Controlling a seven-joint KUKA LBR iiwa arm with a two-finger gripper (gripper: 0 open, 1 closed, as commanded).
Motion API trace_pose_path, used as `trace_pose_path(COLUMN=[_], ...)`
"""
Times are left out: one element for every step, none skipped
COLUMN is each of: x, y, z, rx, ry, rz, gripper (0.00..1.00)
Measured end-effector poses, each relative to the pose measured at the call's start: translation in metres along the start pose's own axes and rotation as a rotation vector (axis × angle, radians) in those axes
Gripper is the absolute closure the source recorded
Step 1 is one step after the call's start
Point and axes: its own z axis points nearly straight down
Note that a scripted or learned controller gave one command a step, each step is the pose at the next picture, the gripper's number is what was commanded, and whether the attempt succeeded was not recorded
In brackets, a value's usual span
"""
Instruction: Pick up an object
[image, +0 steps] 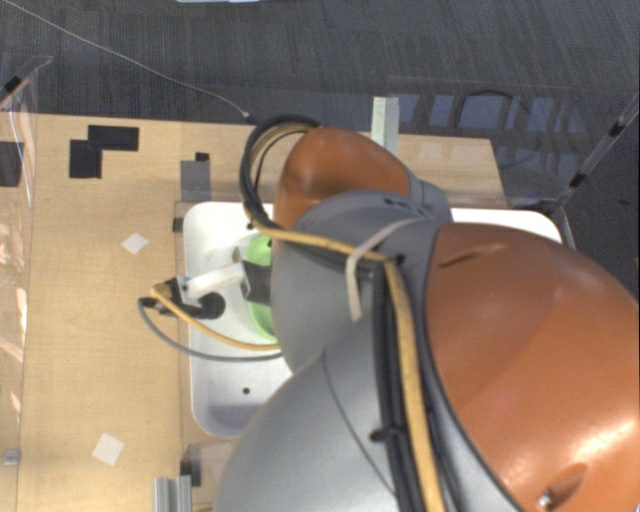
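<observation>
End effector (257, 284) near green object (262, 250), arm (400, 350) blocking

Grey-and-orange arm (400, 330) over white bin (215, 390), green object (260, 250) beneath, possibly round, mostly hidden

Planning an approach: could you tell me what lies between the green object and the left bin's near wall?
In the camera view, bare white bin floor lies between the green object and that wall.

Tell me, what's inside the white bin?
A green thing sits in the white bin, half covered by the grey arm. The arm hides most of the bin, so anything else there cannot be seen.
</observation>
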Motion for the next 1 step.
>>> trace_pose_path(x=[-0.0052], y=[-0.0014], z=[-0.0457], rx=[-0.003], ry=[-0.001], rz=[-0.421], gripper=[1.00])
